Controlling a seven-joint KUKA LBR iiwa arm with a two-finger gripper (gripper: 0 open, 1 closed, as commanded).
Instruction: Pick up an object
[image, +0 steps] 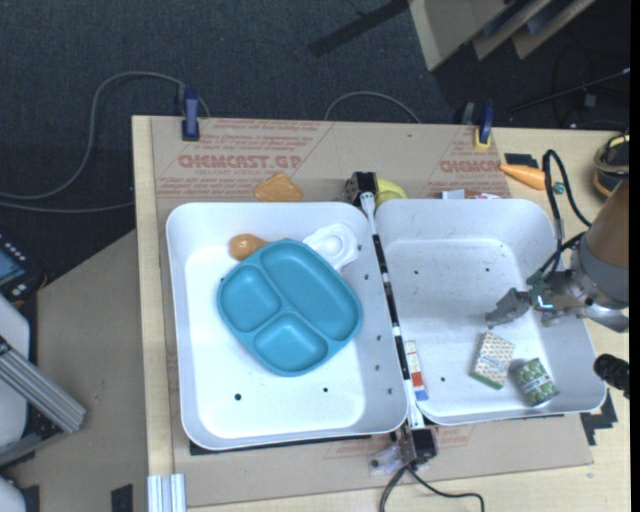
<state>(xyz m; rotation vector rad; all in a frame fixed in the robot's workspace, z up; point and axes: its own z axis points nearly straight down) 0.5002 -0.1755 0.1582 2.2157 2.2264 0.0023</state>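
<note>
Camera view: claw (516, 305) hangs over the right bin (450, 235), fingers apart, above a packet (493, 360).

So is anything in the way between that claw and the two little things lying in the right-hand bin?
Nothing visible. The gripper hangs above the small box, with the green packet beside it, and bare bin floor between.

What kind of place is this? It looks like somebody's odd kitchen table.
Probably a robotics lab bench, not a kitchen. A grey arm with a pincer reaches over two white bins, toy-like items such as a blue divided plate lie inside, and cables trail across the carpet.
</note>
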